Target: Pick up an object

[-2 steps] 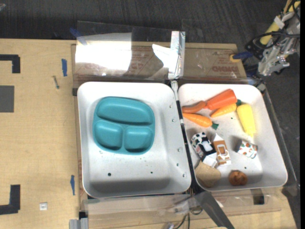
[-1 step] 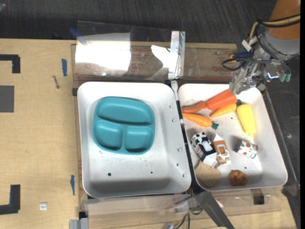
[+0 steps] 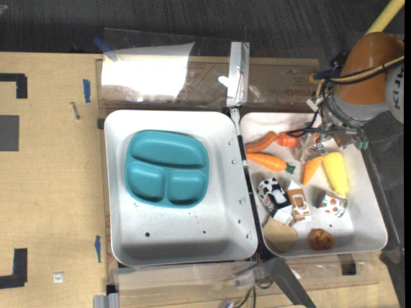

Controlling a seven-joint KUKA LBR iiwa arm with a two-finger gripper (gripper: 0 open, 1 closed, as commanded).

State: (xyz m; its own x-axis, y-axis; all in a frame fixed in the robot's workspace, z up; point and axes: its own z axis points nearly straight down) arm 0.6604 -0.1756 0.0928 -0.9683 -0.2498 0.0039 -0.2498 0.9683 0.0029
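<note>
Camera view: looking down at a slant on a wooden table (image 3: 45,204) carrying two white bins side by side.

Lying in the left bin (image 3: 128,236): a teal divided tray (image 3: 168,167), sitting flat near the middle, slightly toward the far side.

Crowding the right bin (image 3: 369,226): the objects to be picked.
- Lying at the far left, two orange carrots, one (image 3: 270,140) just behind the other (image 3: 266,162).
- Resting near the middle, a yellow piece (image 3: 335,172), touching a smaller orange piece (image 3: 311,169) on its left.
- Sitting nearer the front, a black-and-white toy (image 3: 271,192), a small brown-and-white box (image 3: 298,203) just beside it, and a white spotted cup (image 3: 332,204) to the right.
- Lying at the front edge, a tan lump (image 3: 280,234) and a round brown thing (image 3: 320,239), near each other but apart.

Reaching in from the upper right: the grey arm (image 3: 356,108) with its orange band (image 3: 369,63), trailing cables. Hanging over the far part of the right bin, close to the rear carrot and the yellow piece: the tool (image 3: 321,140). Blurring into cables and dark metal there, so not possible to tell whether released or clenched, nor whether touching anything. Showing nothing visibly gripped.

Standing behind the bins: a clear plastic sheet (image 3: 148,76) and an upright metal strip (image 3: 237,72).
</note>
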